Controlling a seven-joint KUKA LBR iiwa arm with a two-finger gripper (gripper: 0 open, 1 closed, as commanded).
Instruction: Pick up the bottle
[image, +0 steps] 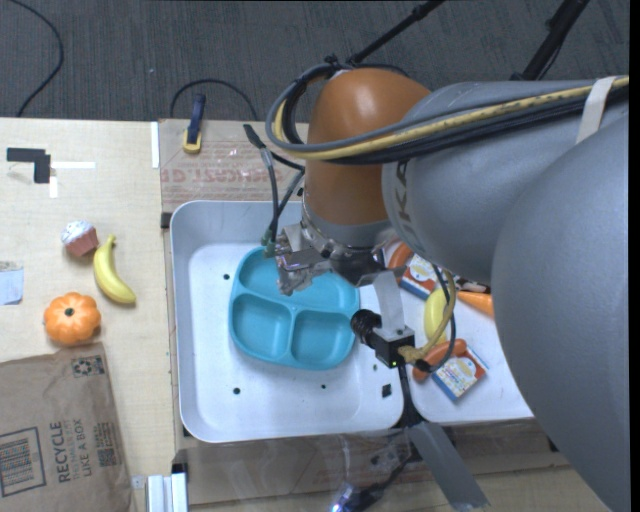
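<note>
Camera view: fingers (291, 272) over blue tray (290, 330) far edge

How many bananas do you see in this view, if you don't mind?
2: one banana on the wooden bench left of the bins, another banana in the right bin beside the arm. The arm may hide more.

One fixed camera looks down on my bench at a slant — near enough that my arm (480, 200), reaching in from the right, blocks much of the frame. The left white bin (200, 400) sits mid-frame, wooden bench (80, 190) at left.
</note>
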